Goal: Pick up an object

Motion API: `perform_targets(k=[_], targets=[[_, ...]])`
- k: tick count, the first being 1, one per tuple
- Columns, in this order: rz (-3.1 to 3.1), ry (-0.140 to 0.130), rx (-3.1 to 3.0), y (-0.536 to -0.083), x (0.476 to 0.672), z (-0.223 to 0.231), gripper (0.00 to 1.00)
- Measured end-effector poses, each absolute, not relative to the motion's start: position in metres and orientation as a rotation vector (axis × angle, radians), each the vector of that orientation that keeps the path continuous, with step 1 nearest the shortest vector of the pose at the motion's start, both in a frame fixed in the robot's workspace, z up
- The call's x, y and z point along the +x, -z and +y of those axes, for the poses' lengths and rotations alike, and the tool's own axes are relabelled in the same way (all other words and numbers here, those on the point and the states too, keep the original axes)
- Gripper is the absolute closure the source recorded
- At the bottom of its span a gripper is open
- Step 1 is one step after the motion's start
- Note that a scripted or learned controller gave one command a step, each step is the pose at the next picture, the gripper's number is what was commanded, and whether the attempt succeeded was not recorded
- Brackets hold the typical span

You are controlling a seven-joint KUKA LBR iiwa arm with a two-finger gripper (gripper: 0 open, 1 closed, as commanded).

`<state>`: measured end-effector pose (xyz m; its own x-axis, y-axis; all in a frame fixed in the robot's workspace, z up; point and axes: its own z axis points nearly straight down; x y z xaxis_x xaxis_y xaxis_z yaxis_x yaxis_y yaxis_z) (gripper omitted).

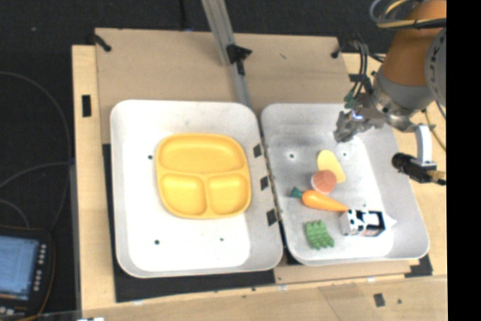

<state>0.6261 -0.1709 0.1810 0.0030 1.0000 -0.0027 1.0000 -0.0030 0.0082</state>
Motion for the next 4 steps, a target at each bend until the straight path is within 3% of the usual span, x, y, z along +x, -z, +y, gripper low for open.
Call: perform_targets(k=[1, 4], targets=[[2.219, -0.005, 2.214, -0.236, 0.627, -0.173, 1.0], [2.228, -0.002, 2.214, -0.224, 0.653, -0.033, 1.0]])
